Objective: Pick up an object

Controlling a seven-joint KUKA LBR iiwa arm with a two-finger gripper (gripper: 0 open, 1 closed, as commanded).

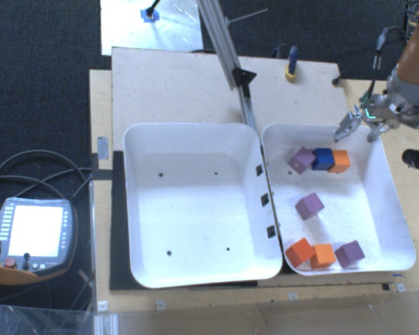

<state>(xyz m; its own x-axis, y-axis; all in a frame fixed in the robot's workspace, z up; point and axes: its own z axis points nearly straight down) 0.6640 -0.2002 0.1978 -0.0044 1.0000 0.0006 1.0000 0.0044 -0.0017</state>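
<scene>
Down at the near rim of the right bin (398, 239), an orange cube (299, 250), a second orange cube (323, 256) and a purple cube (349, 252) sit in a row, with a lone purple cube (309, 205) mid-floor and open room around it. Farther back, another purple cube (302, 160), a blue cube (322, 158) and an orange one (340, 161) sit touching. Empty and spread-fingered, the gripper (359, 124) hangs above the far rim, so I'd call this the approach; the next move means descending on one cube, and the lone purple looks easiest.
</scene>
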